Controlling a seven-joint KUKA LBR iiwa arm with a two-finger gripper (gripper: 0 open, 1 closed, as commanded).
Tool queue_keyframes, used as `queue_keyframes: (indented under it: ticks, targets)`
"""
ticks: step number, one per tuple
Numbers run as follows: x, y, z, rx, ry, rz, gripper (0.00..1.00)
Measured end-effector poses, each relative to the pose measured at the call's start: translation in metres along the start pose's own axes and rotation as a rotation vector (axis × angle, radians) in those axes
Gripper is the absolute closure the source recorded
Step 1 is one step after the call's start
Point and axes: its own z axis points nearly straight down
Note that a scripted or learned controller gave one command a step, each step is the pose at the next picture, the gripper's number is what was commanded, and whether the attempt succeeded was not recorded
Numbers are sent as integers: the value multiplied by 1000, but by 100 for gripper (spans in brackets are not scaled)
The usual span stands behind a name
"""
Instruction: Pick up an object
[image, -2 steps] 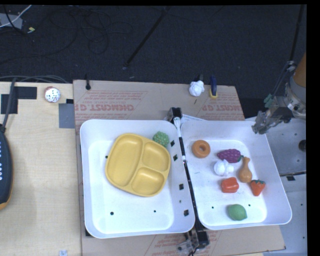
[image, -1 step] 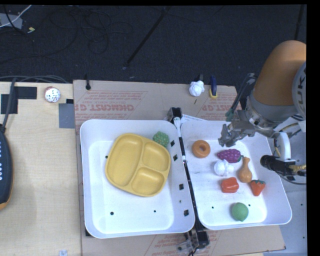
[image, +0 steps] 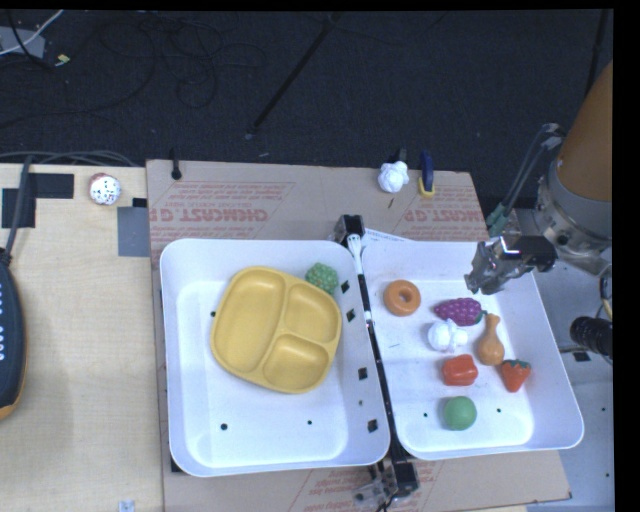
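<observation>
Gripper (image: 487, 272) hovering near right bin's (image: 560, 400) back edge, can't tell its finger state, grapes (image: 461, 310) just below w/ garlic (image: 441, 336) and drumstick (image: 490, 342) crowding — risk: it nudges neighbours, pinches nothing.

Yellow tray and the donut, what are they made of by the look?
Yellow tray: likely moulded plastic, smooth with a soft sheen, uniform colour, rounded dividers between three compartments. Donut: probably plastic or rubber toy food, flat orange-tan colour and matte; too small to tell which.
</observation>
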Motion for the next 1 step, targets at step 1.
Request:
queue_keyframes:
  ticks: [1]
  targets:
    - [99,-35,-41,4,1,-6,100]
